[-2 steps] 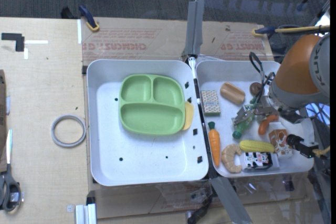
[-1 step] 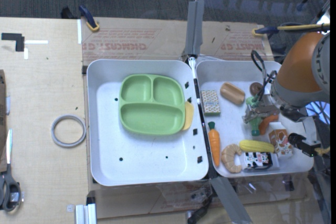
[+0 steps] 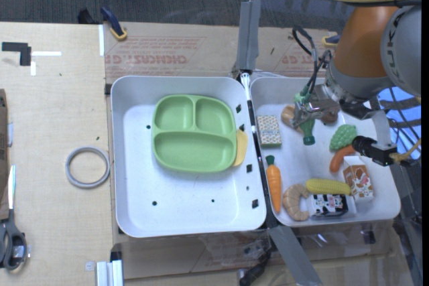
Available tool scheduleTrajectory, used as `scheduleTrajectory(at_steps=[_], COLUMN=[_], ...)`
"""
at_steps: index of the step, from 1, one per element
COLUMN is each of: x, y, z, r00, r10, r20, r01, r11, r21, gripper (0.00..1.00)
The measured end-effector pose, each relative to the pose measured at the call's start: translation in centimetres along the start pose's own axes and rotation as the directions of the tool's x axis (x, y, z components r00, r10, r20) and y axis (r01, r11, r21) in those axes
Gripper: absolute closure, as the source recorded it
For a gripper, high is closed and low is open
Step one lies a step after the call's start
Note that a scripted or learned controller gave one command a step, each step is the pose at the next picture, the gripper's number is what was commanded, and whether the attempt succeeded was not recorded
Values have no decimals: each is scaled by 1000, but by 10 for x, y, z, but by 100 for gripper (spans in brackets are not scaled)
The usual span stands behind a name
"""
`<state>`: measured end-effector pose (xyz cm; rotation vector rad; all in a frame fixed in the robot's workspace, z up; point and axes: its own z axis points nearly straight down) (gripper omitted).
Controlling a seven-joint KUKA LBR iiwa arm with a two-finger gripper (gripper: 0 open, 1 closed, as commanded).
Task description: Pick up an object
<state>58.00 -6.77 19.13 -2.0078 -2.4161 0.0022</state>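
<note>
My gripper [image 3: 307,125] hangs low over the back of the right bin [image 3: 385,211], below the orange-banded wrist. It is just above a brown rounded item [image 3: 289,116] that shows on either side of it; whether they touch I cannot tell. Around it in this bin lie a tan waffle-like block [image 3: 269,130], a green leafy toy [image 3: 343,136], an orange sausage-shaped piece [image 3: 340,157], a carrot [image 3: 273,184], a croissant [image 3: 295,201], a yellow corn cob [image 3: 327,186], a small carton [image 3: 358,181] and a black-and-white box [image 3: 328,205].
The left bin [image 3: 134,197] holds a green divided plate [image 3: 194,132] with a yellow piece [image 3: 240,147] under its right edge. Outside the bins on the bench lie a tape ring [image 3: 88,166], scissors [image 3: 12,241] and a blue clamp [image 3: 114,22].
</note>
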Motion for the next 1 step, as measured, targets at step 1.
scheduleTrajectory(at_steps=[1], x=[22], y=[0], z=[-3], r00=[977], r10=[-213], r20=[0], r01=[213], r11=[977], r21=[1], gripper=[100])
